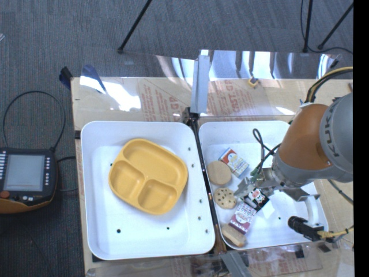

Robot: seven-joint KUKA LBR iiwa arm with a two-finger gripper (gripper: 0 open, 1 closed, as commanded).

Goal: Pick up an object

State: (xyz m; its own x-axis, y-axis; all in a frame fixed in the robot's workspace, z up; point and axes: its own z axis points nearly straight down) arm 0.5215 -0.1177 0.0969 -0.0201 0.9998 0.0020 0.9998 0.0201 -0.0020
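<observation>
okay, i've got the arm (323, 149) reaching in from the right over the right bin (271, 128), orange band showing above the wrist. the gripper (252, 184) sits low over the middle of that bin, right in among the clutter. from up here i can't tell whether it's spread or pressed together, and i can't make out anything pinched in it. just in front of it, touching or very nearly, lies a small dark packet (257, 199) with red and white print. beside that, further toward the front, there's a red and white packet (243, 217), and near the front left corner a tan biscuit (233, 235). left of the gripper i see a chocolate chip cookie (225, 198), a plain round cookie (219, 173) just behind it, and a little white box (234, 161) with red and yellow on it beside that one. over in the left bin (95, 212), a yellow divided plate (149, 175) lies flat, well apart from the gripper.
</observation>
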